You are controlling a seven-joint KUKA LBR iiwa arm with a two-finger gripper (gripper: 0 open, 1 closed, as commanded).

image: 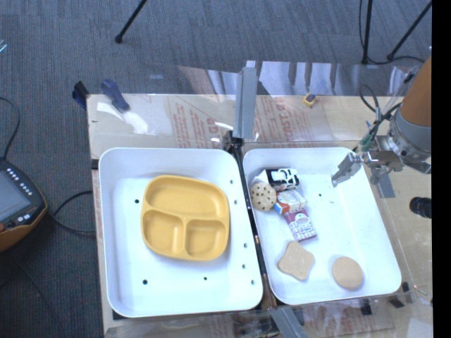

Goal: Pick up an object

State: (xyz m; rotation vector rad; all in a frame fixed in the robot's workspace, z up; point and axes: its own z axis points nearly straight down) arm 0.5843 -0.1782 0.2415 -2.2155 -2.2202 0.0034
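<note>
Camera view is showing the gripper [361, 166] hanging released, fingers spread and grasping nothing, over the upper right part of the right bin [380, 224]. That bin is holding a cookie [263, 196], a black-and-white carton [282, 179], a red-and-white packet [299, 220], a bread slice [296, 260] and a round bun [347, 272]; the left bin [120, 189] is holding a yellow divided tray [186, 216]. Lying well apart from its neighbours, the bun is looking light and firm, likely best pinched across its width.

Red printing runs across the cardboard sheet [204, 122] under the bins, seen upside down and too broken up to read. The small red-and-white carton [301, 224] in the right bin [366, 210] has printing on it, too small to make out.
</note>
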